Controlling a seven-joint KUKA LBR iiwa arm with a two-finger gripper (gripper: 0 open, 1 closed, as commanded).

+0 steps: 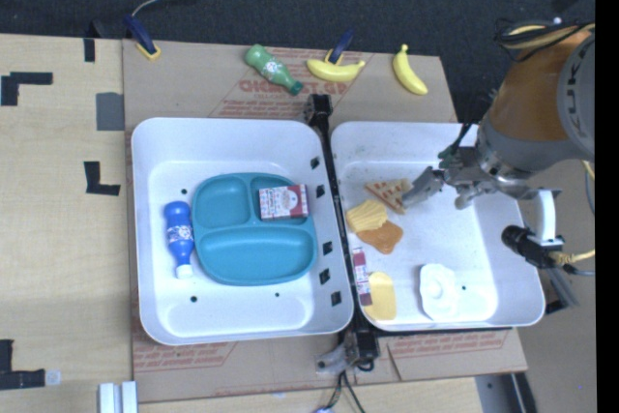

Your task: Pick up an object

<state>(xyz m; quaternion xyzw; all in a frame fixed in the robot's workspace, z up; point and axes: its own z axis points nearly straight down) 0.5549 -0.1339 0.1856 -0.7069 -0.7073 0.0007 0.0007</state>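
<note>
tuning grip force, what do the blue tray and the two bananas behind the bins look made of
Blue tray: probably hard moulded plastic, one even teal colour with smooth rounded compartments and a dull sheen.
Two bananas: likely plastic or rubber toys, uniformly bright yellow with no spots. Whether they are hard or soft cannot be told from this view.

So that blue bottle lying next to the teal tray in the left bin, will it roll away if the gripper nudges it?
Probably somewhat. The blue bottle lies on its side and looks round, so a sideways push could roll it. The teal tray sits right beside it and would likely stop it on that side. It looks like a small plastic toy, so probably light and easy to knock aside.
</note>
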